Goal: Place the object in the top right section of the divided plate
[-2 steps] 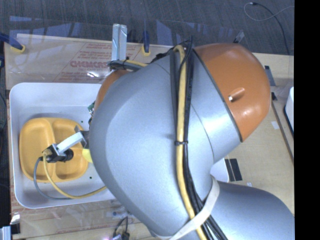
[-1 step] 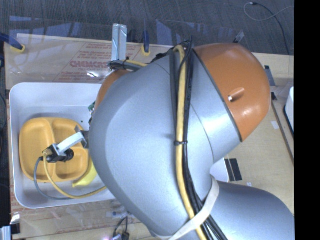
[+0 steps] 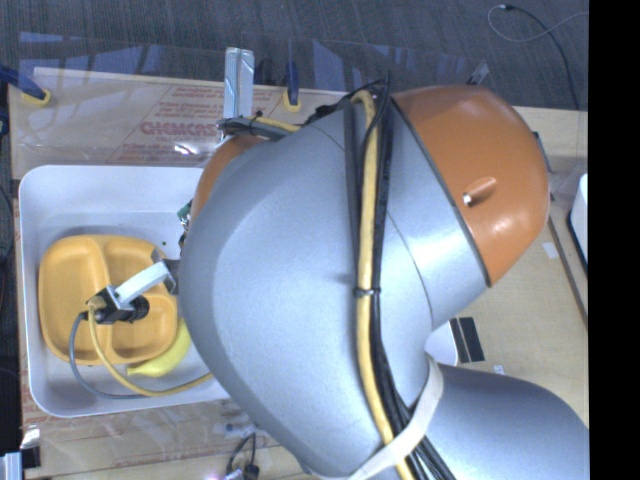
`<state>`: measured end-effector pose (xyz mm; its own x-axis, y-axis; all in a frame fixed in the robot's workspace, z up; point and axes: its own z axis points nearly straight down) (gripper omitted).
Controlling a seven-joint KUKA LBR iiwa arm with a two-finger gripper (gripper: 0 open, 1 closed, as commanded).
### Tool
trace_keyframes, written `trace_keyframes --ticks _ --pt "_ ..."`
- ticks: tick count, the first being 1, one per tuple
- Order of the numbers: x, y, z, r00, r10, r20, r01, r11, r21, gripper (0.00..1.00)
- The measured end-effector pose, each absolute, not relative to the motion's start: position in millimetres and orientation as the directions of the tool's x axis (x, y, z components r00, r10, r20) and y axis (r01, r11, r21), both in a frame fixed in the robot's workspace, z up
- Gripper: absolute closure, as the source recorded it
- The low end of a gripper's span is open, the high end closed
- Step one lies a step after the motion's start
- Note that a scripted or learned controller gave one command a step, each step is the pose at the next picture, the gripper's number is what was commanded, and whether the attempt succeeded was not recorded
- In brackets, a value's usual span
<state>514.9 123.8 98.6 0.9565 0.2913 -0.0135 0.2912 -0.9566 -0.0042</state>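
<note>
A yellow divided plate [image 3: 70,278] lies in the left white bin [image 3: 70,193], toward its left side. A rounded yellow-green object [image 3: 168,360] rests against the plate's lower right rim, partly under the arm. My grey arm [image 3: 330,268] with its orange band [image 3: 480,188] spreads across the middle of the view and over the bin's right half. The gripper [image 3: 176,268] sits at the plate's right edge, almost wholly hidden beneath the arm. A small green thing [image 3: 185,211] peeks out at the arm's edge; what it is cannot be made out.
Behind the bins lies a clear sheet over brown card with red print [image 3: 150,123]. A metal post [image 3: 238,78] stands at the back edge. The arm hides the right bin. Bare wooden bench [image 3: 560,298] shows at the right.
</note>
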Motion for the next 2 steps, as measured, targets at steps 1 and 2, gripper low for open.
trace_keyframes --ticks 1,2 --pt "502.3 177 92 0.975 0.223 -0.012 0.223 -0.975 0.0 1.0" --pt "479.9 191 104 0.968 0.253 -0.007 0.253 -0.968 -0.002 1.0"
